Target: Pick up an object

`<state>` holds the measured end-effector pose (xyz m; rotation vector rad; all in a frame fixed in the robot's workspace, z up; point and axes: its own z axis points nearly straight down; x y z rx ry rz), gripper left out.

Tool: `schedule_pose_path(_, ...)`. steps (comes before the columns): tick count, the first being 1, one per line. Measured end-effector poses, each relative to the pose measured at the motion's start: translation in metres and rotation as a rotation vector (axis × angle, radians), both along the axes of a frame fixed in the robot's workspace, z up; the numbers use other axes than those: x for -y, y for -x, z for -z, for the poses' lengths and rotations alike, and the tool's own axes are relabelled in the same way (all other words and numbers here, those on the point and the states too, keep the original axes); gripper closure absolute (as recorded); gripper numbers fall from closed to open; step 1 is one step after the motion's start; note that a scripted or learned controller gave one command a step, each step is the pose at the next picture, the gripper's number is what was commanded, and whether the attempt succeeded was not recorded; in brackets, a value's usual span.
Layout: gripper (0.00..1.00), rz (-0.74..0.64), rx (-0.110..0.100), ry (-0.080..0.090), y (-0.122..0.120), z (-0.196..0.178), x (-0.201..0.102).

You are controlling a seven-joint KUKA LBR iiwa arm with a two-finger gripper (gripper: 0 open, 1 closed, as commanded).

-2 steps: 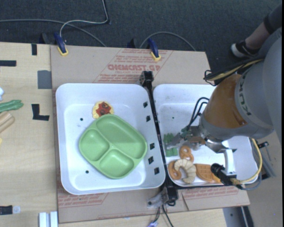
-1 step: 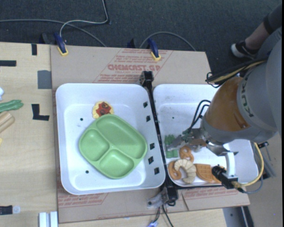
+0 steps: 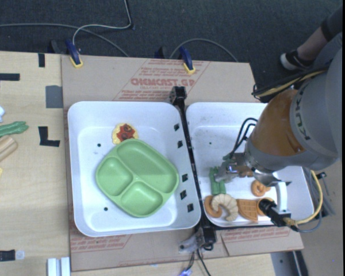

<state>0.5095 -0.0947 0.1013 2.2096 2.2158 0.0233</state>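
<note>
Camera view first takes in the near edge of the right bin [image 3: 310, 209], where a croissant [image 3: 223, 204], a waffle piece [image 3: 248, 210] and a small orange ring-shaped item [image 3: 258, 188] lie close together, all resting on the bin floor. Just beyond them a green toy [image 3: 218, 182] lies flat, and the pincer [image 3: 232, 169] sits right over its far end, low in the bin. From here I cannot tell whether it is clenched or released, or whether it touches the green toy at all. To my eye nothing is lifted yet, so the grasp and the raise are both left to do. To the left, the other bin [image 3: 80, 154] holds a green divided tray [image 3: 138, 177], with a little pizza toy [image 3: 125, 132] beyond it. Farther off, the cardboard-covered tabletop [image 3: 121, 76] stretches away.
</note>
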Motion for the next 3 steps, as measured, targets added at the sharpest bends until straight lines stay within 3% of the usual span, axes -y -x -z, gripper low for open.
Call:
schedule_pose_path(1, 0.00, 0.000, -0.007, -0.001, 0.002, 0.002, 0.000)
schedule_pose_path(2, 0.00, 0.001, -0.012, 0.003, 0.022, 0.015, 0.002)
schedule_pose_path(3, 0.00, 0.002, -0.019, 0.002, -0.012, 0.013, 0.001)
